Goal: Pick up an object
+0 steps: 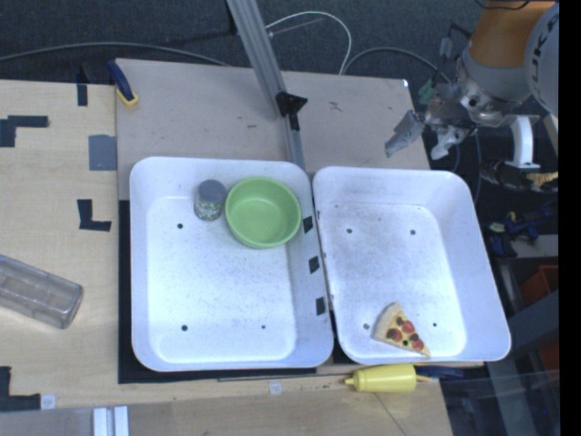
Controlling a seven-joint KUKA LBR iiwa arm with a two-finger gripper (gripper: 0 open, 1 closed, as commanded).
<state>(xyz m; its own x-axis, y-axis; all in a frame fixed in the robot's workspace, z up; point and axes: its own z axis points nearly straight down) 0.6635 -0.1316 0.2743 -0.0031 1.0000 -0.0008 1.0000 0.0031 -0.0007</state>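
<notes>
Pizza slice toy (399, 329) in right bin (454, 198): flat, light, likely rigid; pinch across crust edges; gripper (419, 140) raised, claw state indeterminate

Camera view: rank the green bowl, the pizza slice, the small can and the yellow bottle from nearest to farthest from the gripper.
Measured from the gripper, above the right bin's far corner:
1. Green bowl, far side of the left bin.
2. Small can, left of the bowl and touching it.
3. Pizza slice, near side of the right bin.
4. Yellow bottle, on the bench just outside that bin's near rim.
</notes>
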